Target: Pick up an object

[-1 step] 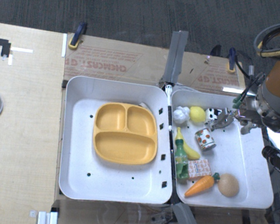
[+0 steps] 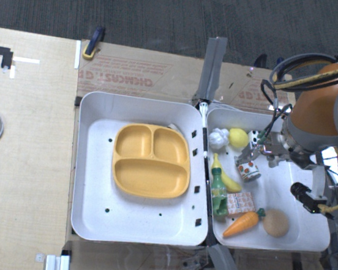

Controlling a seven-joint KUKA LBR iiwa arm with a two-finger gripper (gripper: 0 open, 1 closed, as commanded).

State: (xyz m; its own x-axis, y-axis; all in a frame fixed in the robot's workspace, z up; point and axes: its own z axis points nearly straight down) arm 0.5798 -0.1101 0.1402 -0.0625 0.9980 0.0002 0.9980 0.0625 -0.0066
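Two shallow white bins are seen side by side; the left white bin (image 2: 84, 169) holds a yellow plastic plate with three parts (image 2: 152, 160). The right white bin (image 2: 303, 238) is full of small toys. A small white can with red spots (image 2: 248, 170) lies tilted near the middle of it. At twelve o'clock from the can a round yellow lemon (image 2: 238, 137) is seen, with a crumpled white lump (image 2: 218, 138) at ten o'clock. A yellow banana (image 2: 229, 181) and a green bottle (image 2: 218, 189) lie at eight o'clock, and an orange carrot (image 2: 241, 224) and a round tan ball (image 2: 275, 224) at six and five o'clock. The two-finger gripper (image 2: 254, 153) is placed right above the can, touching or almost touching it. How wide the claw is spread cannot be told, and no toy is clearly held. The reaching step seems to be in hand. Next, a firm squeeze on the can and a slow lift are called for.
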